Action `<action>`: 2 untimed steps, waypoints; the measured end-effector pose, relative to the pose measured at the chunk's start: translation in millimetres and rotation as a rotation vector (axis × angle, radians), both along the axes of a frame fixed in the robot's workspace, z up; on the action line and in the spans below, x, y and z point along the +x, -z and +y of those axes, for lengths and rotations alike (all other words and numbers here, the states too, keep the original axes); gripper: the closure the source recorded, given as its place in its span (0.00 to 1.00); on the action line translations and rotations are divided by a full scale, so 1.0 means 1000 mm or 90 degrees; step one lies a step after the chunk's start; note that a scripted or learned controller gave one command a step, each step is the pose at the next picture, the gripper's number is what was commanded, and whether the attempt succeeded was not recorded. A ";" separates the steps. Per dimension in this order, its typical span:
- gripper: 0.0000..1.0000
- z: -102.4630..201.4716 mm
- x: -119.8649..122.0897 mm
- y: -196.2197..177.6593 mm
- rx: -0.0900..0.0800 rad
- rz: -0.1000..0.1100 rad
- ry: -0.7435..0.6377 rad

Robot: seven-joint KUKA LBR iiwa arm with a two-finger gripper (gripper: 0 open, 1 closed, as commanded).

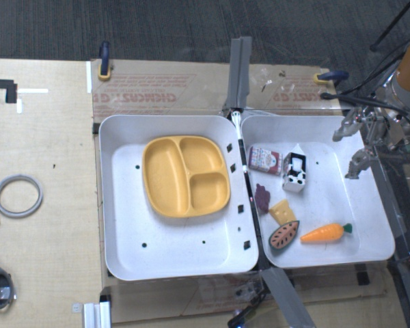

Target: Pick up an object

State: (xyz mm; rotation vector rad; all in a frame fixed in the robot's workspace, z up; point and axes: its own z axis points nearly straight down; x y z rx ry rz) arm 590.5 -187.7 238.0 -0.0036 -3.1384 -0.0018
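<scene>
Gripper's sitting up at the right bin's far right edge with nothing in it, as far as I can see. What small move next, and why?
Probably shift the gripper left and toward the near side, over the toy carrot. It sits above the right bin's rim with no object between its fingers, while the carrot lies apart from the watermelon slice and cheese wedge, leaving room around it.
</scene>
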 end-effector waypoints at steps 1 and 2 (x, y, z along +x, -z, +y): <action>0.00 0.038 0.026 0.074 -0.002 0.001 0.265; 0.00 0.053 0.026 0.133 -0.003 -0.001 0.504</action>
